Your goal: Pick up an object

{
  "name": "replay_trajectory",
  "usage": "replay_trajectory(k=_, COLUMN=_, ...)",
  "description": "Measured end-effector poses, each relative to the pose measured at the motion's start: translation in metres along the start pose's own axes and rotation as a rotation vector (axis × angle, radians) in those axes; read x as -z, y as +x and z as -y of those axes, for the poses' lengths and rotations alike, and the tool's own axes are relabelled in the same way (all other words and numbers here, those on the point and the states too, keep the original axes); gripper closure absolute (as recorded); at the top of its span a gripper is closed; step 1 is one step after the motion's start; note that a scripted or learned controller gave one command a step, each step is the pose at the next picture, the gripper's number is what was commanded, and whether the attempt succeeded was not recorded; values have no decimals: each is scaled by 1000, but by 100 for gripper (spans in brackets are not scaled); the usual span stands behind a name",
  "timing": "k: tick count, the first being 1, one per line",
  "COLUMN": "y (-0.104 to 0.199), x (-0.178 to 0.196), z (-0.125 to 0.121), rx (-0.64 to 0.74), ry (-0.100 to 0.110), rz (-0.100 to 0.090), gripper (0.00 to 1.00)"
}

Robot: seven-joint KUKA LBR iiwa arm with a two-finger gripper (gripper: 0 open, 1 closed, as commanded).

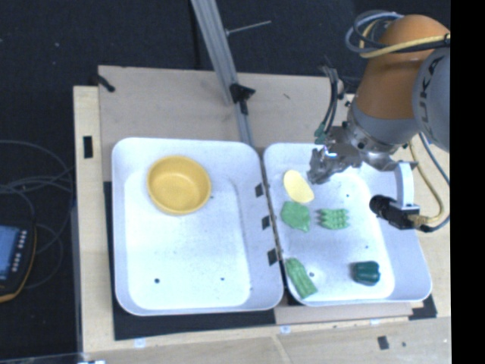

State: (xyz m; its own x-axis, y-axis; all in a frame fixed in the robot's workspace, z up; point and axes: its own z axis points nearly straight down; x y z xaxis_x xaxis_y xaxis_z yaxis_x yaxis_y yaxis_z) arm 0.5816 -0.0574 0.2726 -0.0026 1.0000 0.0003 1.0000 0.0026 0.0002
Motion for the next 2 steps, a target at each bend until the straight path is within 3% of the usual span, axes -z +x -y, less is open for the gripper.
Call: replay_trajectory(k=2, y=104, x=-22, z=-39, rx=1, ry=2, rz=0, gripper=100)
